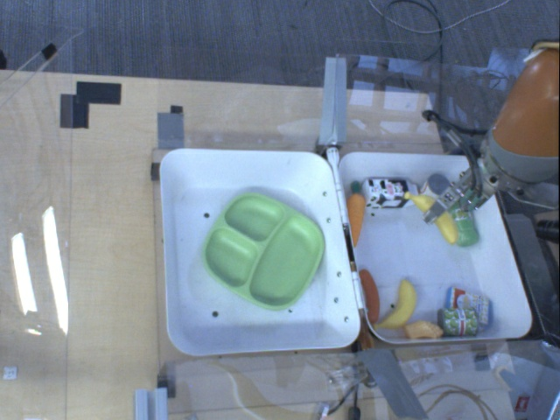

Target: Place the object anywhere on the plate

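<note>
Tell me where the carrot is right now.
The carrot lies in the right bin, against its left wall near the divider between the bins, just left of the small black-and-white carton and above the red sausage-like piece.

At the right edge of the frame, the arm [525, 121] shows a rounded orange band above a grey wrist. Its gripper [455, 201] is small, metallic grey.

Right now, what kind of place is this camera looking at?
Probably a robotics lab pick-and-place bench: two white bins taped to a wooden table, a green divided plate in one, toy food such as a banana in the other, and loose cable behind.
</note>
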Tool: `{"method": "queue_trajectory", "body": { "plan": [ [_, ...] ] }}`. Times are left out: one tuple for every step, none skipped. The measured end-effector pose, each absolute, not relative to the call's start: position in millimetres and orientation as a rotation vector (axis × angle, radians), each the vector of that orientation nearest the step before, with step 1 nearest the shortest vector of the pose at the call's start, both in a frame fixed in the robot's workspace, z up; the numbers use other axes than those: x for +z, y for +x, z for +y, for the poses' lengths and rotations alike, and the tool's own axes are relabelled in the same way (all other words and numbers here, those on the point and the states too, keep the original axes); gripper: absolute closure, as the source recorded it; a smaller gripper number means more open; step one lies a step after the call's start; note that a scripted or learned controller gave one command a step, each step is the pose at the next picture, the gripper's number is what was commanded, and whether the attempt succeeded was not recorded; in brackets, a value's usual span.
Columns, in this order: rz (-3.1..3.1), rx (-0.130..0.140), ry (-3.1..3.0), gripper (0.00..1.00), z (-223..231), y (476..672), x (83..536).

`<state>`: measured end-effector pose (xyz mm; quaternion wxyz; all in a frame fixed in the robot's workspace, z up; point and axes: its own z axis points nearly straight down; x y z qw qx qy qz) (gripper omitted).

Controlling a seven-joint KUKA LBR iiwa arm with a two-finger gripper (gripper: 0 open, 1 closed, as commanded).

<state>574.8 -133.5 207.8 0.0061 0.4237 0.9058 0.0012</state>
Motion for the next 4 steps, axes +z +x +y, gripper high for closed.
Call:
{"method": "queue_trajectory", "body": {
  "plan": [
    [2.827,0.008,1.312,1.00,-133,577.9,220],
    [2.865,0.005,1.272,1.00,-53,570.6,195],
    [2.830,0.007,1.351,1.00,18,567.1,186],
    [2.800,0.009,1.409,1.00,70,539.7,235]
  ]
}}
